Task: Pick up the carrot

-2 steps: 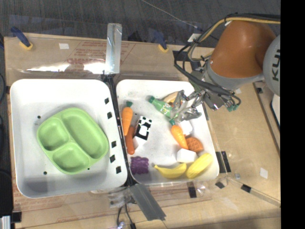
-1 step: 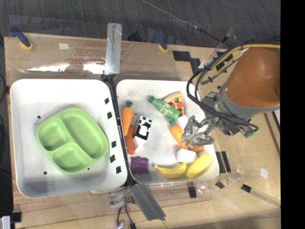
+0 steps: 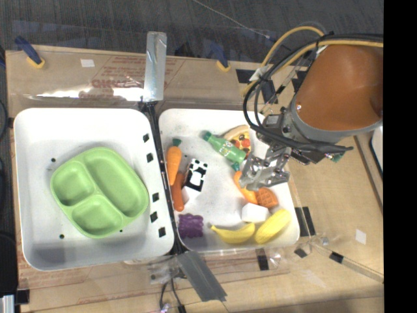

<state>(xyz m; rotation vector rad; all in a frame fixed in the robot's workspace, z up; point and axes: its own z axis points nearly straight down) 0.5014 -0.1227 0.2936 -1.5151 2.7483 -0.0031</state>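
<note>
Carrot (image 3: 174,177): lying lengthwise by the right bin's (image 3: 215,117) left wall, untouched.
Beside it: a black-and-white block (image 3: 196,175); purple grapes (image 3: 191,224) just past its lower tip.
Gripper (image 3: 263,175): well apart from the carrot, low over an orange toy (image 3: 260,195); whether its fingers are spread or closed, I cannot tell.
Nearby: green bottle (image 3: 225,148), banana (image 3: 255,229).
Left bin (image 3: 32,129): green divided plate (image 3: 99,191).

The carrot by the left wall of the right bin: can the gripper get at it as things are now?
Probably yes. The carrot lies uncovered along the wall with nothing on top. The gripper hangs over the bin's right side, so it must cross above the black-and-white toy.
</note>
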